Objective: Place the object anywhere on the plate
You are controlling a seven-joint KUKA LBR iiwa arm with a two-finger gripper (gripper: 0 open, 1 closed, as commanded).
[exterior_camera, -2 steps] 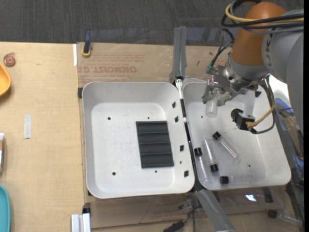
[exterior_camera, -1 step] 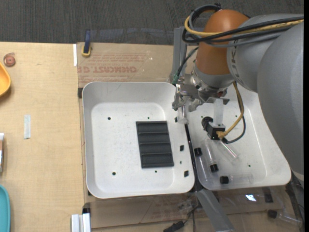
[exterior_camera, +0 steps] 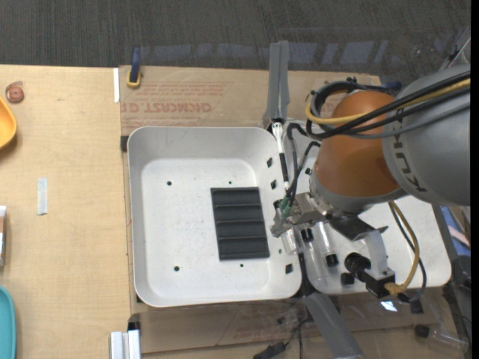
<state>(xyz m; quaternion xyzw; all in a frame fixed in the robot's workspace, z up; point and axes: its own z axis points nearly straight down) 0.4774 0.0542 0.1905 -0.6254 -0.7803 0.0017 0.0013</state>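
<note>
**A:** White plastic, that left bin [exterior_camera: 150, 200]. A black ridged slab [exterior_camera: 239, 223] lies flat in it, a little toward four o'clock of the bin's middle, with its long side running twelve to six. I take that slab for the plate.

**B:** And the object?

**A:** At three o'clock of the slab, over the bin's right rim, sits the gripper [exterior_camera: 288, 219] with a small greenish bit [exterior_camera: 284, 208] beside it. That bit may be the object. The wrist hides too much for me to tell whether the gripper is spread, closed, or pinching it.

**B:** So how would you do the step well?

**A:** Make sure of the grasp first. Then lift clear of the rim and travel toward nine o'clock until the gripper is above the slab's middle ridges. Come down low before letting go, because ridges can roll a small thing off an edge.

**B:** Anything to mind on the right?

**A:** The arm [exterior_camera: 352, 148] stands over the right bin [exterior_camera: 415, 223] with cables trailing. Keep them off the rim between the bins.
</note>
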